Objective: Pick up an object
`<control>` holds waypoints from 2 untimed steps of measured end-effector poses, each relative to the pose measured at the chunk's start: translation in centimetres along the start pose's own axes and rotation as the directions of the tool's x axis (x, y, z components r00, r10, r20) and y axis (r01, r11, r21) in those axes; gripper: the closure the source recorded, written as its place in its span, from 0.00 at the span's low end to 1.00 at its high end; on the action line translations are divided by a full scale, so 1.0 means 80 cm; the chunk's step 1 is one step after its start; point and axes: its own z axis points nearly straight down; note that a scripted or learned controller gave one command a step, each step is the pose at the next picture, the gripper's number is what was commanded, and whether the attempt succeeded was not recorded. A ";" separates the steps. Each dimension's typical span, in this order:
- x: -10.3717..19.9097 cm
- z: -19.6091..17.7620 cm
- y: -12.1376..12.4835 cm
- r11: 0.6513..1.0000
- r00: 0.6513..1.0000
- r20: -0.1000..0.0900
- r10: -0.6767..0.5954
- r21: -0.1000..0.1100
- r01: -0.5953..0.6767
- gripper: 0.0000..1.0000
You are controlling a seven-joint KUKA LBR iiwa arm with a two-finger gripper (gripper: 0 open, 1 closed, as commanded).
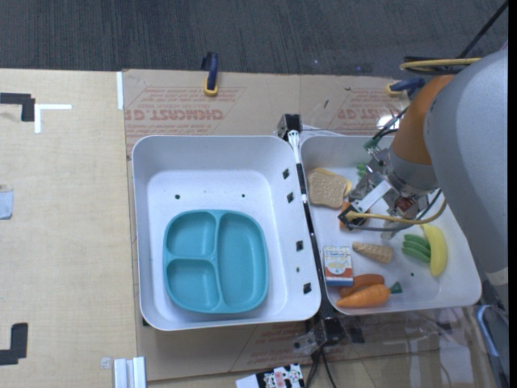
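Two white bins are sitting side by side on the bench (56,217), over a sheet of brown cardboard (178,107). The left bin (153,168) is holding a teal divided plate (216,261), which is lying flat toward the bin's lower half.

The right bin (462,291) is holding all the loose things. A slice of toast (327,187) is lying in its upper left part, close to the wall shared with the left bin. Below it, a small carton (338,265) is lying near that same wall. An orange carrot (365,297) is lying along the lower edge, with a reddish sausage-like piece (367,281) touching it just above. A pale cone-shaped piece (373,252) is lying just right of the carton. Farther right, a green piece (416,246) is resting against a yellow banana (437,249).

The grey arm (472,136) is reaching in from the right of the frame, its orange band (416,128) showing above the wrist. The jaws are hanging over the upper middle of the right bin, just right of the toast and above the cone-shaped piece. Whether they are wide or narrow cannot be told, and nothing is showing between them.

A blue clamp (210,71) is sitting at the cardboard's upper edge.
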 end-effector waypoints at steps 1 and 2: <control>-0.016 0.000 -0.011 0.954 0.954 0.000 0.298 0.000 -0.298 0.00; -0.066 0.000 -0.050 0.997 0.997 -0.002 0.080 -0.001 -0.080 0.00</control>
